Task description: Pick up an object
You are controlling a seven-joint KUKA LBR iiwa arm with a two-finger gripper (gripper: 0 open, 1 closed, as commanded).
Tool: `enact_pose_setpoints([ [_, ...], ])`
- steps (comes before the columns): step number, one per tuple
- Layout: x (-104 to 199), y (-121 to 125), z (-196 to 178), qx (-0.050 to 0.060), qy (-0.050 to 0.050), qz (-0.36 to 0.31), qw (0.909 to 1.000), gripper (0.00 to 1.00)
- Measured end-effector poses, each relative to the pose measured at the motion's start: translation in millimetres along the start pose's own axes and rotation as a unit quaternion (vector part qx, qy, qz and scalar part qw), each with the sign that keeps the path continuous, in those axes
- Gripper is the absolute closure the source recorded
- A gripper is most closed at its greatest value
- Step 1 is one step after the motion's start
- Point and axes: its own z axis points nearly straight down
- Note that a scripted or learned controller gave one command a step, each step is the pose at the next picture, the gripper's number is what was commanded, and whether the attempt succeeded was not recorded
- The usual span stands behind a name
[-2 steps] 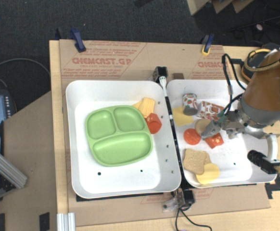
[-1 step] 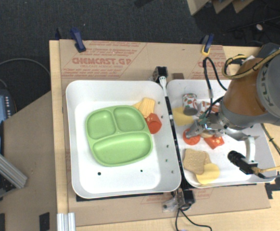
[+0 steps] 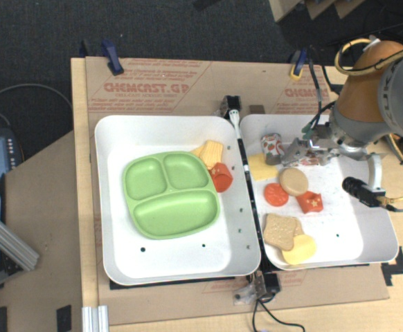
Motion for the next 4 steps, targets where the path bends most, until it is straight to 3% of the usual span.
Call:
enact_pose_setpoints([
  [1,-34,37,33,0.051,0.003,-0.006,0.9987,0.0],
  [2,-3,35,31,0.05,-0.003,-0.001,0.9988,0.0],
  [3,1,36,21,0.048,0.0,-0.001,0.9988,1.0],
  [4,1,36,21,0.048,0.0,-0.001,0.9988,0.0],
])
